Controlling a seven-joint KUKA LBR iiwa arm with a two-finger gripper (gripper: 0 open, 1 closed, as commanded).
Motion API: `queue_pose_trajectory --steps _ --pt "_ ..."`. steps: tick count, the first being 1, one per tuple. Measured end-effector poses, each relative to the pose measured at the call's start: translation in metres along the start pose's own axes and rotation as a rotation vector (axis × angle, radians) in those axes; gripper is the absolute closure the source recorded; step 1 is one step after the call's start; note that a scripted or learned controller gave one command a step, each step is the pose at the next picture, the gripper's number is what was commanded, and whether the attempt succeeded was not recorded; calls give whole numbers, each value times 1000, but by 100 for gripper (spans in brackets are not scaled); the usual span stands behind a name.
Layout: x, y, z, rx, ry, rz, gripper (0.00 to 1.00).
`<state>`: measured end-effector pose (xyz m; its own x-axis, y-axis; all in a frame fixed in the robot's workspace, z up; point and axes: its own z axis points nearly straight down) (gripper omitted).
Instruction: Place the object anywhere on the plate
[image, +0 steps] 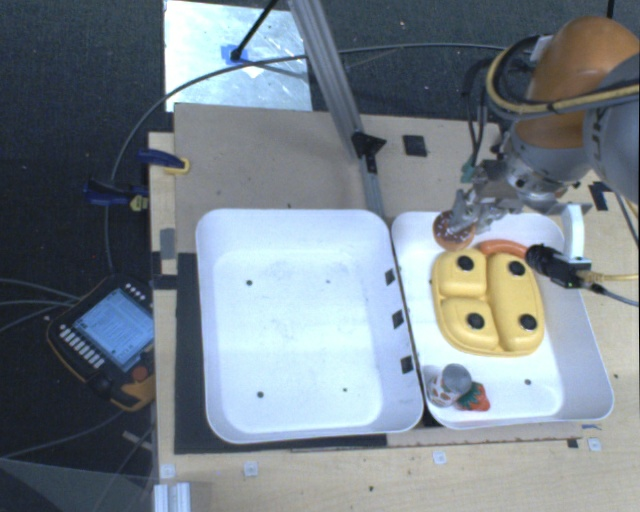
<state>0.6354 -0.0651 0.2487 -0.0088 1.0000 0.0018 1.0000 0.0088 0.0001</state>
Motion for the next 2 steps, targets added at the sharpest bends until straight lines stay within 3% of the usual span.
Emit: queue_pose_trajectory --steps 2 --pt "111 -27 4 0 1 -2 100"
